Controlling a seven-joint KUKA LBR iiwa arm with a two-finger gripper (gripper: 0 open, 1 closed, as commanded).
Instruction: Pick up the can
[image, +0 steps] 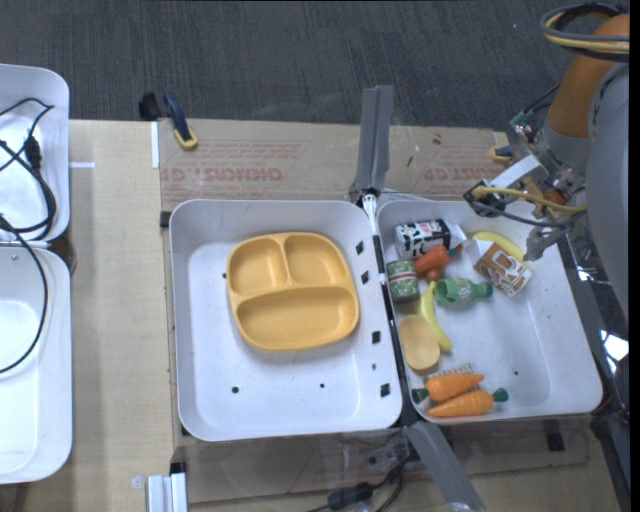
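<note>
We see two shallow white bins side by side on the tabletop (120, 300). The left bin (200, 350) carries a yellow divided plate (292, 290), lying flat toward its upper half.

The right bin (545, 350) is crowded along its left side. The can (403, 280), small and green-labelled, stands near the bin's left wall, just below a black-and-white carton (422, 237) and beside an orange carrot-like toy (432, 261). To the can's right lies a green bottle (462, 291) on its side. A yellow banana (433, 315) runs down from beneath the can, and a tan round piece (420, 345) sits below it. Two carrots (458, 393) lie near the bin's lower edge. A second banana (497, 243) and a brown-and-white packet (502, 270) rest toward the upper right.

The claw (532, 215) hangs over the bin's upper right corner, well apart from the can. We cannot tell how far it is open, and we see nothing gripped in it.
</note>
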